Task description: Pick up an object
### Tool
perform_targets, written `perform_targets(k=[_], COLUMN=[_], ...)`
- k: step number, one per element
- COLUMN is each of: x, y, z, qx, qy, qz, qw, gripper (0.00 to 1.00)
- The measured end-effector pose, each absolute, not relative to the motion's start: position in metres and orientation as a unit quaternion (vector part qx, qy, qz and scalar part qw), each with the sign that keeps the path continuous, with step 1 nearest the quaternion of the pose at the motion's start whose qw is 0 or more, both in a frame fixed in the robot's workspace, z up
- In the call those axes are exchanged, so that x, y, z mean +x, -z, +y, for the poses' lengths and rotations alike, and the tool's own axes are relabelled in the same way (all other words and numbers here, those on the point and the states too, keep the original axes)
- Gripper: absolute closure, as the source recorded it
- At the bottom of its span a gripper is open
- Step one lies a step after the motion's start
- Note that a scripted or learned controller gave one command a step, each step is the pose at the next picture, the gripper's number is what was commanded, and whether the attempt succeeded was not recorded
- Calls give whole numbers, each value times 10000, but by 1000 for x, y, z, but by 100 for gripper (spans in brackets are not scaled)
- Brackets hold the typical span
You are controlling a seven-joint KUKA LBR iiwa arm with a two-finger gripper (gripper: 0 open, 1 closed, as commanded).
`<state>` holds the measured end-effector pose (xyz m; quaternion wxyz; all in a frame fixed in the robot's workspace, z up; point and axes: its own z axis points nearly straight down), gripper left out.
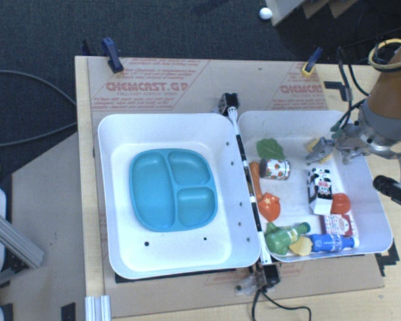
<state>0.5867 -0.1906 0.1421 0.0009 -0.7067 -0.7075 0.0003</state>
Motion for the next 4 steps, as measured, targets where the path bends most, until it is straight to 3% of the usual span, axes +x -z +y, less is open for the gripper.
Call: perform_targets(k=[1, 2, 3, 4], x=[552, 553, 598, 634], y=[-84, -95, -85, -185], z=[-181, -181, -132, -42], qx=[-7073, -7074, -7066, -7063], qy=[-4, 6, 9, 7], qz=[-7069, -7068, -7076, -7079], qw=[8, -9, -12, -4], gripper=[0, 100, 100, 100])
